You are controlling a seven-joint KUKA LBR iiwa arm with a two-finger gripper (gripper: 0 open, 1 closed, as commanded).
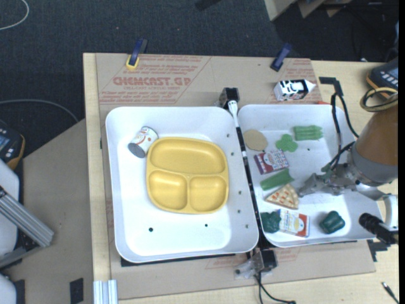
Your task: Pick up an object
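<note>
I see my pincer [311, 185], whose spread I cannot tell, just right of the pizza slice [283, 197] lying lower-left.

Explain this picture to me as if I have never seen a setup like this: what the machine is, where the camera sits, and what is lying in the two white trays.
One camera looks down at a slant on a bench with two shallow white bins. The grey arm with the orange band is a robot reaching in from the right. Its tool hangs low over the right bin, next to a toy pizza slice; I cannot tell whether it grips anything.

The left bin holds a yellow divided plate and a small cup lying on its side.

The right bin holds small toy foods: a tan round disc, green pieces, a red and white packet, a dark green pepper-like piece and another packet.

A small black and white carton sits on the bench behind the bins.
</note>
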